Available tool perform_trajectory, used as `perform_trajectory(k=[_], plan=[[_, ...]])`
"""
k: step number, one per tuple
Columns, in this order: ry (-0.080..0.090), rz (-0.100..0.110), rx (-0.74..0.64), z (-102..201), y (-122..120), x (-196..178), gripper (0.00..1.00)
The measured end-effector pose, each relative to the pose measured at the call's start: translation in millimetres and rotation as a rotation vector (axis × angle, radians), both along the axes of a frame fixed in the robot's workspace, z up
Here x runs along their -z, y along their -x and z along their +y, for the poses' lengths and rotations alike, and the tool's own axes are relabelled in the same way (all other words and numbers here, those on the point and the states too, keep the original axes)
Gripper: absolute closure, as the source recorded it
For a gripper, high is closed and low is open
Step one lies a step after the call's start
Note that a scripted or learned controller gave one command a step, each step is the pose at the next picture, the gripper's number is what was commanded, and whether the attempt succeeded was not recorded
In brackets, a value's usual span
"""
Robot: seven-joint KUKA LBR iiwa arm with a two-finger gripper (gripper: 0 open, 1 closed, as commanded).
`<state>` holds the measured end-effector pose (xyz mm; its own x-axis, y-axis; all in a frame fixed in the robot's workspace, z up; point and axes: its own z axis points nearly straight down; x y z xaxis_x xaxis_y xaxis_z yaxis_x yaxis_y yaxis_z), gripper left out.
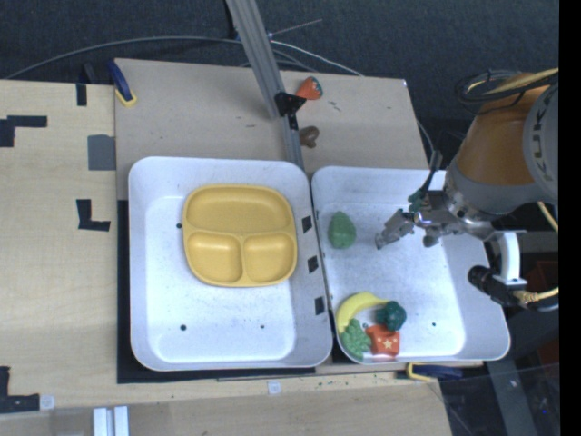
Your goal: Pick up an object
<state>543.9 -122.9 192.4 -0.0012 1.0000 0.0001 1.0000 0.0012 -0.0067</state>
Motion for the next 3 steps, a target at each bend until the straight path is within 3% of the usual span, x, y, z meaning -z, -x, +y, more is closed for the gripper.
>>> perform_trajectory(k=[1,2,3], plan=[[0.0,0.001,0.0,-2,-8,54,0.0],[-0.001,-0.003,-0.001,-2,-9,41,1.0],[0.001,-0.009,0.0,-2,-13,-1,1.0]])
